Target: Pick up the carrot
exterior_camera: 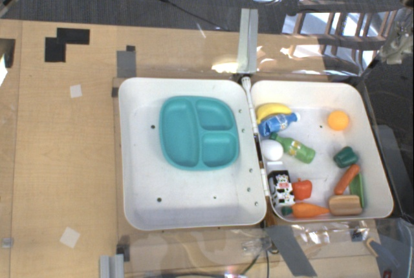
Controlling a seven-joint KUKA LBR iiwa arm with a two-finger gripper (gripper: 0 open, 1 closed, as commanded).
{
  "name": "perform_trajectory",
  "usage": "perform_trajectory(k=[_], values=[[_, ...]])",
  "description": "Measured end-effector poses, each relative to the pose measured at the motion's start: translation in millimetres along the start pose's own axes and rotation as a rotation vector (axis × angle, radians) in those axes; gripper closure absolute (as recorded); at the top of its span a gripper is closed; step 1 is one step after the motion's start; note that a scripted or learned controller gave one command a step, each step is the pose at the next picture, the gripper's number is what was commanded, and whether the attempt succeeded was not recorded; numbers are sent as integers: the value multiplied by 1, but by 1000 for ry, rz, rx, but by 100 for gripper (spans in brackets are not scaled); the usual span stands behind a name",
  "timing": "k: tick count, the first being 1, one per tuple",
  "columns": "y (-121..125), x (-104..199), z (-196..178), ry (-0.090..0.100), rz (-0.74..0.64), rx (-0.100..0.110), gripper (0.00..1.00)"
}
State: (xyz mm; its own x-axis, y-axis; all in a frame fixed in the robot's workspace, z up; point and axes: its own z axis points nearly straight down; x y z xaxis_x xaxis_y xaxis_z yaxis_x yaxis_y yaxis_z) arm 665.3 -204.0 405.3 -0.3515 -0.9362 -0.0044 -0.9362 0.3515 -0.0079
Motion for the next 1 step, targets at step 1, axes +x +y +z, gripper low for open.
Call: perform_trajectory(k=[1], values=[[46,18,54,0,-392,-5,100]])
